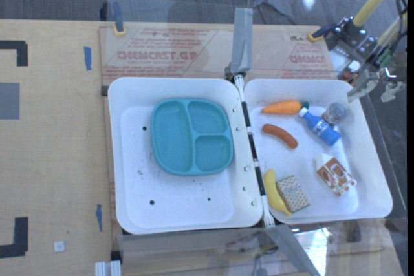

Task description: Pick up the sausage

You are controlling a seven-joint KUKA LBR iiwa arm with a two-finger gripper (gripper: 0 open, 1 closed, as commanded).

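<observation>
Sausage (280, 136) in right bin (375, 158), below carrot (282, 108).

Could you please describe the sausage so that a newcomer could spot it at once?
Look in the right bin. The sausage lies just below the carrot, left of the blue bottle. It is the plain reddish-brown curved piece, darker than the carrot.

Both bins (123, 139) look like matt white plastic, left one speckled with dark flecks. Teal tray (192, 136) is smooth plastic with slight sheen. Sausage (280, 136) is glossy, plastic-looking. Worktop (52, 139) is matt light wood. Printed cardboard sheet (168, 52) in upper frame, dull finish.
</observation>
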